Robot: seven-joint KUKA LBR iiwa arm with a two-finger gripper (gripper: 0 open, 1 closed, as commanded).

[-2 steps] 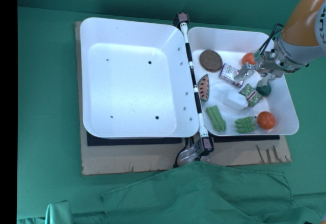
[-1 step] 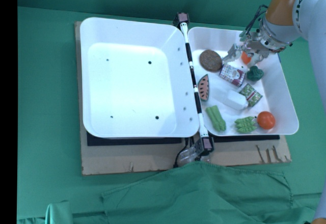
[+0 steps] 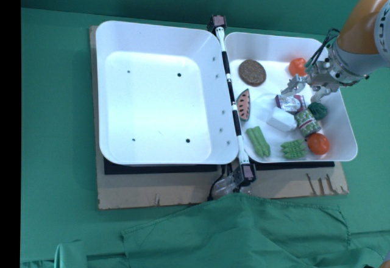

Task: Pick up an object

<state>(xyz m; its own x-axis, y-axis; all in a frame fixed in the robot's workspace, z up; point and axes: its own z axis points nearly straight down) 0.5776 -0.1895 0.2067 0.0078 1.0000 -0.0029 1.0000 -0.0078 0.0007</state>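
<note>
Hovering over the right bin (image 3: 341,116) (just above a small packet (image 3: 290,102)), jaws (image 3: 297,85) spread, holding nothing.

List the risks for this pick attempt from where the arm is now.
1. Crowding: the tool hangs over a tight cluster, a small packet, a white block and a can that sit touching or nearly so. It may nudge neighbours or pinch two things.
2. The orange ball and the broccoli lie close beside the tool near the bin's wall, so a descent could knock them aside.
</note>
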